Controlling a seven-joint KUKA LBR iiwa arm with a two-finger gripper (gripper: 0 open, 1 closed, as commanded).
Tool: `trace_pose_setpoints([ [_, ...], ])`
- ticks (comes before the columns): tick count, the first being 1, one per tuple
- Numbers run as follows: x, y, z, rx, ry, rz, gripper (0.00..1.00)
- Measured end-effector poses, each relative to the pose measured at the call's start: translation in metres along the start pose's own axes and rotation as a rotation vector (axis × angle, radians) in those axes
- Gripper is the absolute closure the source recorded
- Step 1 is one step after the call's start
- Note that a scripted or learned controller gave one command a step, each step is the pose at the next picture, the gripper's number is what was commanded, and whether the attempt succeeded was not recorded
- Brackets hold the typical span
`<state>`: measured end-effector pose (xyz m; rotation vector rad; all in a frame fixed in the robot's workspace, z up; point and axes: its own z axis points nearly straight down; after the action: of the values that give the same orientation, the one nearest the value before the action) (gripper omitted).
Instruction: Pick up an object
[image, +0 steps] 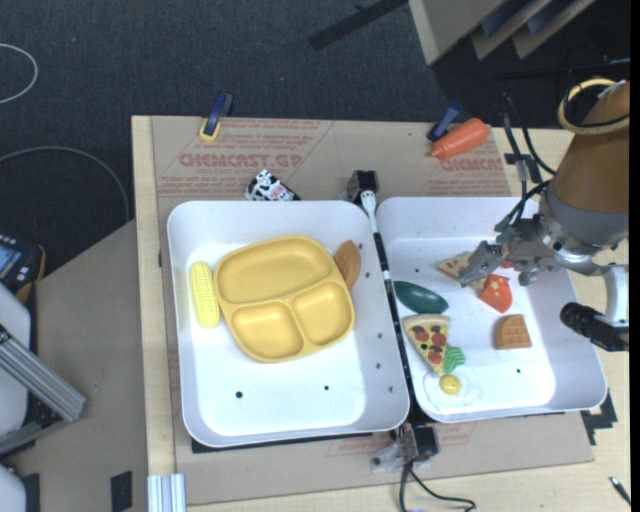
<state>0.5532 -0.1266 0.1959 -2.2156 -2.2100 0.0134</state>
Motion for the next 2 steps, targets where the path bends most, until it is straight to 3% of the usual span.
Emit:
trace_pose_setpoints([
  [1,0.000,0.003,-0.008,-0.014,-0.002,-0.003,0.00],
  [2,-0.003,0.012,0.041,-0.008,-0.001,-0.002,0.00],
])
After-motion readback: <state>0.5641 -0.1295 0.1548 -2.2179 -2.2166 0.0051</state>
